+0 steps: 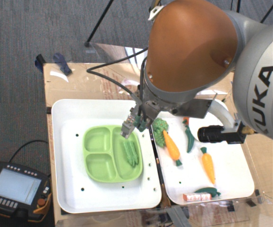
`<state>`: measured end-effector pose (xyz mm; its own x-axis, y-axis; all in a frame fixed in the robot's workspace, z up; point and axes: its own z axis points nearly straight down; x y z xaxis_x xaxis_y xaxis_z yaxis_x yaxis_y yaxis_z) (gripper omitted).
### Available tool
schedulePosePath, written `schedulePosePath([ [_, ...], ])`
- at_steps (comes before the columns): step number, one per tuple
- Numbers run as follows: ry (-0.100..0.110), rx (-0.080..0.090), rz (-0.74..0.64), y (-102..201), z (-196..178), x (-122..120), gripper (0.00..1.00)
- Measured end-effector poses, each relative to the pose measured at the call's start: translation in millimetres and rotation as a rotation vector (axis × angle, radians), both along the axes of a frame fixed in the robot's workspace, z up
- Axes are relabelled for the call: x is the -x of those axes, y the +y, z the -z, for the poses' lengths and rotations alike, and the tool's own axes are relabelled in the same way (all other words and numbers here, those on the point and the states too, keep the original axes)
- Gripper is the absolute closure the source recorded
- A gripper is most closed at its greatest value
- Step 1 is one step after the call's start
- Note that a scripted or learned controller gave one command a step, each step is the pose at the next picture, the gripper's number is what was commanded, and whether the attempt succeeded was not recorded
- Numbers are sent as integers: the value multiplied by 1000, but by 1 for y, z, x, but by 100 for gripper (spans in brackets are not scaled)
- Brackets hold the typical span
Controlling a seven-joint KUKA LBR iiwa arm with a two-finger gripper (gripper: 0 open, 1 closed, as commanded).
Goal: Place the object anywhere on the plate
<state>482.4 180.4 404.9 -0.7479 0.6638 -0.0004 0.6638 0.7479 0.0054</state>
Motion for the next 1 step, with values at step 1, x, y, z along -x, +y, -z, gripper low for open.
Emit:
schedulePosePath([
  [1,6,5,5,-3,3,-1,0],
])
